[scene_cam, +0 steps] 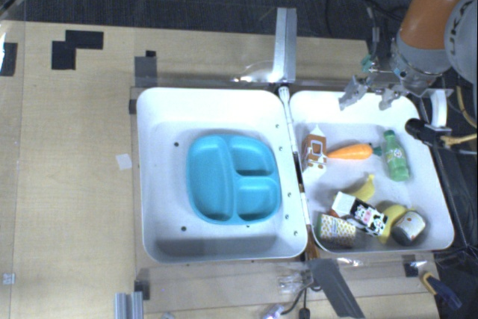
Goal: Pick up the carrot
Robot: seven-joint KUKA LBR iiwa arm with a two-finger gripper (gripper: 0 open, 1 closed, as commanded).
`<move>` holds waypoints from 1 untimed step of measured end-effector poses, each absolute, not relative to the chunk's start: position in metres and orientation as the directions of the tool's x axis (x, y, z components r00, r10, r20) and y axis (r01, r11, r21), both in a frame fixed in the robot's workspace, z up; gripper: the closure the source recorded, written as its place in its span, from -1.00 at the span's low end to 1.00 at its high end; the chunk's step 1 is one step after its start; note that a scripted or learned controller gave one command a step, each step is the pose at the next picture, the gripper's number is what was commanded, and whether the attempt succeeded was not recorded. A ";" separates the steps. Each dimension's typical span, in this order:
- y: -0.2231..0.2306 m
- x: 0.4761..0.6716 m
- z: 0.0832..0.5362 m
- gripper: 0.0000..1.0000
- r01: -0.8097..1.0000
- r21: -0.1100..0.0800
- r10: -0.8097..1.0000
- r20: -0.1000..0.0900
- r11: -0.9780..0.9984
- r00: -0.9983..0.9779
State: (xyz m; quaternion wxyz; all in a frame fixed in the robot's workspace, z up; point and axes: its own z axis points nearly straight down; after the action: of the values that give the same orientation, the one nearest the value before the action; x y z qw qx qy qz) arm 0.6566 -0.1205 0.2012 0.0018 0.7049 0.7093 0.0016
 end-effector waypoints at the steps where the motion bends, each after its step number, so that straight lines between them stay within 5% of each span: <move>1: -0.126 0.650 0.128 -1.00 0.996 0.004 0.996 -0.001 0.090 -0.090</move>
State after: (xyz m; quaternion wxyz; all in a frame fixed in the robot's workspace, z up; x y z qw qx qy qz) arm 0.6503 -0.1261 0.1278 0.0017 0.6744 0.7384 0.0011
